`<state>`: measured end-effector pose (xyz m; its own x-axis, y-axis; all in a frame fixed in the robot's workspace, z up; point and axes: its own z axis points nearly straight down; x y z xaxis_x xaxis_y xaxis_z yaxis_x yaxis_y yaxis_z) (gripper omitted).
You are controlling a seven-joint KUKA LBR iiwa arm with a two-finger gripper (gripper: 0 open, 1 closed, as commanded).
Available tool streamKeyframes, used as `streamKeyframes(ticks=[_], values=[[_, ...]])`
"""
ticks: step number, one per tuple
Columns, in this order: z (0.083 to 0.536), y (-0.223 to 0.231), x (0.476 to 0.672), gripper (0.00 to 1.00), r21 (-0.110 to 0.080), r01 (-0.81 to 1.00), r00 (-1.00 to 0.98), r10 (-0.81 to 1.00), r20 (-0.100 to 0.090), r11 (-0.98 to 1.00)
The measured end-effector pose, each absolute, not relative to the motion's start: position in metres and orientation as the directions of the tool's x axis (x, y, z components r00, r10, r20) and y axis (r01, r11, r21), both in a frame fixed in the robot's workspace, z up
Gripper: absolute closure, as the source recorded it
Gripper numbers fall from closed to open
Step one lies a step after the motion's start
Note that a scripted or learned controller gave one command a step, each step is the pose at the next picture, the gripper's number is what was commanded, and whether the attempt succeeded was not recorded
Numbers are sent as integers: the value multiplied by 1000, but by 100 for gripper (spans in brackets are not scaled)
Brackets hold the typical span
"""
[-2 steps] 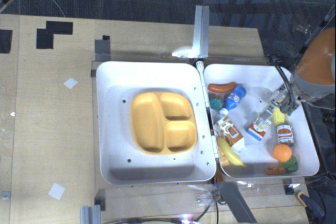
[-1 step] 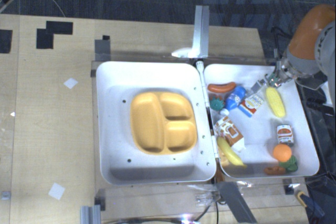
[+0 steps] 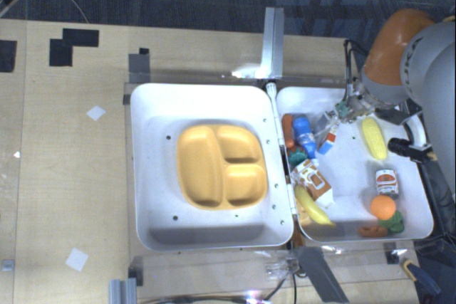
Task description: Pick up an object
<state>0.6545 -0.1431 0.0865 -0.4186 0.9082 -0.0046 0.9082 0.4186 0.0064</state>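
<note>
Camera view is showing me the right bin (image 3: 420,213), where every candidate is lying: a yellow corn cob (image 3: 373,137) just under my wrist, a blue bottle (image 3: 304,134) against the left wall, a small carton (image 3: 313,181) and a banana (image 3: 311,206) below it, and a little can (image 3: 387,183) above an orange (image 3: 383,206) toward the near right corner. I am picking the corn cob as the thing to go for, since it is lying apart from its neighbours with bare white floor on both long sides. My gripper (image 3: 345,110) is hovering near the far edge of that bin, just left of the cob's upper end; I cannot tell from here how it is set, and nothing shows in it. To do this well, I am judging that I should centre over the cob's middle, turn across its narrow width, and descend straight. The left bin (image 3: 149,224) is carrying a yellow divided tray (image 3: 219,166), well apart from my work.
</note>
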Motion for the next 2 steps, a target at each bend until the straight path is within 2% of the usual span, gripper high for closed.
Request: streamKeyframes(ticks=[1, 2], values=[[87, -126, 622, 0, 6, 921, -389, 921, -6, 389], [87, -105, 665, 0, -18, 788, -615, 789, 3, 615]])
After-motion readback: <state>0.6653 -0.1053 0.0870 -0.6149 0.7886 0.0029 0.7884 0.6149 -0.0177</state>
